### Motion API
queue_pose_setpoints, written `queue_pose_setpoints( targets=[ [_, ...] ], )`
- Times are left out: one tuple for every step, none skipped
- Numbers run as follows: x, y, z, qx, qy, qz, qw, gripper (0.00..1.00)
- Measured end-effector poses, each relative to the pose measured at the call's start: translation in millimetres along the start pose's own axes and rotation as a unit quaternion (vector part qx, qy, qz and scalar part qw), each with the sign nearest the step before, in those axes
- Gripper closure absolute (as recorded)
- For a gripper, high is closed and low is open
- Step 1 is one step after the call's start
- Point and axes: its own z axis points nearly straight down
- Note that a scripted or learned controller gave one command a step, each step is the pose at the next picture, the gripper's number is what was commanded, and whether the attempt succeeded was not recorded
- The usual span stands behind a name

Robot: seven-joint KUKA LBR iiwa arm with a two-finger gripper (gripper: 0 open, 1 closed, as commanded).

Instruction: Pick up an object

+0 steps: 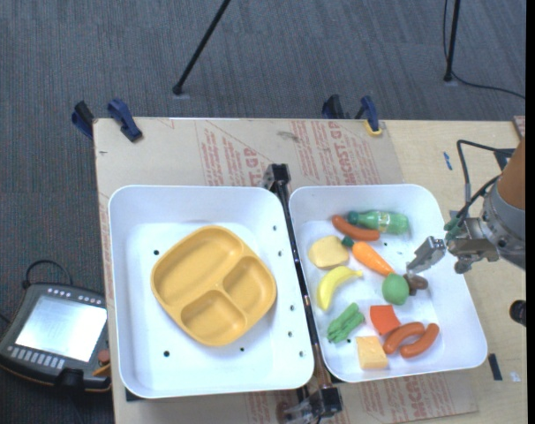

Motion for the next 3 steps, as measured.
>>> queue_pose_setpoints(
  targets=[
    [59,61,142,-0.003,0.001,0.0,1.0,0.0],
    [10,96,156,0.001,0.0,0.001,1.0,0.0],
    [10,96,147,0.002,0.001,0.001,1.0,1.0]
  ],
)
